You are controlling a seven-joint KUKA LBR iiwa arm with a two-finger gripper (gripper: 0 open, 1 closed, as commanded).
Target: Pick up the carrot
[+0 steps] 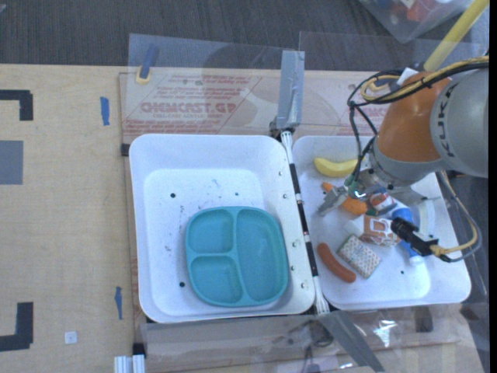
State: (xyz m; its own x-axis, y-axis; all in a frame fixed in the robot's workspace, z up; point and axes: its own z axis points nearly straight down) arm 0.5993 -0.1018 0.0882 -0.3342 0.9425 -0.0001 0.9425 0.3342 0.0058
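Observation:
The carrot [355,205], a short orange piece, lies in the right bin [446,286] near its middle, just below the arm's wrist. My gripper [335,198] is down inside this bin, with its grey fingers [329,203] pointing left and spread open. The carrot sits right beside the fingers on their right, partly under the gripper body. Nothing shows between the fingers.
A yellow banana [334,165] lies behind the gripper. A red sausage [335,263], a speckled block [359,256], a small printed box [377,229] and a blue-and-white item [401,213] crowd the right bin. A teal divided plate [235,256] sits in the left bin [155,208].

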